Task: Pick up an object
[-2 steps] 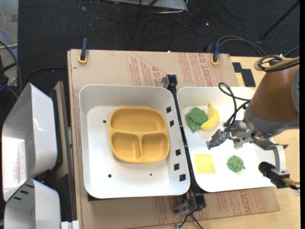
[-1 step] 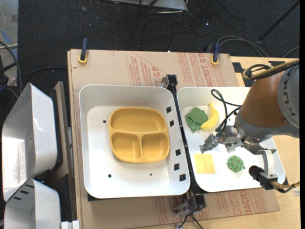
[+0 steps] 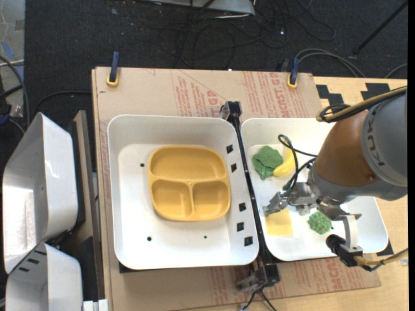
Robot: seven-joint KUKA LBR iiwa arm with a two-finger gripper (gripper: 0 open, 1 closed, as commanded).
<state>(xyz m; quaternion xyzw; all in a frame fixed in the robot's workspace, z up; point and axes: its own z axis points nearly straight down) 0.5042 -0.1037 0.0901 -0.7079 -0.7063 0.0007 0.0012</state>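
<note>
End effector low over the right bin

The end effector point(image 3: 280, 203) hangs fingers spread, gripping nothing, just above a flat yellow slice point(image 3: 280, 225) in the right bin point(image 3: 369, 220); green leaf point(image 3: 267, 160) lies farther back, broccoli floret point(image 3: 318, 223) beside the wrist.

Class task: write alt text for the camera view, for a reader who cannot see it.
A grey and orange robot arm reaches into the right white bin, its gripper above a pale yellow square near green toy food. The left bin holds a yellow divided tray.
</note>
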